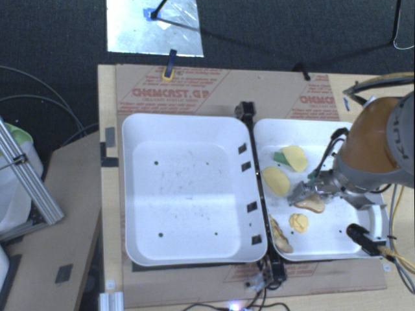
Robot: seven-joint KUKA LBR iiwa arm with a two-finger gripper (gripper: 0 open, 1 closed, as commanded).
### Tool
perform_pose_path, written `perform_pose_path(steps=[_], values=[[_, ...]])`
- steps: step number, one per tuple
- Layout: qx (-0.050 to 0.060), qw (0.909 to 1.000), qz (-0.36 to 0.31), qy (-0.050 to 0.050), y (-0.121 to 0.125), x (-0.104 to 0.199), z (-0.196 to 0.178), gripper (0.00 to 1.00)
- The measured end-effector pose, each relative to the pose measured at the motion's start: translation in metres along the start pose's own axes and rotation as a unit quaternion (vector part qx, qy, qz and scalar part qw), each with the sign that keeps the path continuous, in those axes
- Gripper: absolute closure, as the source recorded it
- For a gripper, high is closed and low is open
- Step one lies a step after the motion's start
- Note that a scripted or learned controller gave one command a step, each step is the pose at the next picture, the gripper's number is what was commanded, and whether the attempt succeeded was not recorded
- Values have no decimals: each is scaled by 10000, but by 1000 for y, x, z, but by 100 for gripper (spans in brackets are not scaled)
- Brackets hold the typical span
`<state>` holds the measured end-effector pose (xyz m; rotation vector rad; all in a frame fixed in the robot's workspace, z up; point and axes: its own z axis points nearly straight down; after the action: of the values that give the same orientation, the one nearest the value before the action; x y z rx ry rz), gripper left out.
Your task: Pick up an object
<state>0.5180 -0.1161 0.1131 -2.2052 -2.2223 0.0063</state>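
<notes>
Your gripper (305, 195) sits low in the right bin (324, 241), its metal tips down among the food-like pieces near the bin's middle. Whether it is open, closed or holding anything you cannot tell from this view; the tips merge with the tan piece (311, 205) directly beneath them.

Contents of the right bin, for your record: a yellow oval piece (277, 180) just left of the tips, a yellow piece over a green one (289, 156) toward the far wall, a small round yellow piece (299, 222) nearer the front, and a brownish elongated piece (280, 235) against the front-left corner. The left bin (188, 193) shows bare white floor.

Step in hand, as a judgement: you are at the grasp itself, with the tan piece the likely target since it lies touching or just under the tips. The next move calls for a firm close on that piece and a straight lift; watch that the yellow oval beside it is not nudged or pinched along.

Arm pose: the arm (379, 141) comes in from the right edge, orange band bulking above the wrist, wrist angled down and leftward so the tool points toward the bin's centre.
</notes>
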Motion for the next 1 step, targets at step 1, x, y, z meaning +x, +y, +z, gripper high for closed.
perform_pose_path(steps=[1], values=[[-98,9999,-20,-18,33,63,-75,0]])
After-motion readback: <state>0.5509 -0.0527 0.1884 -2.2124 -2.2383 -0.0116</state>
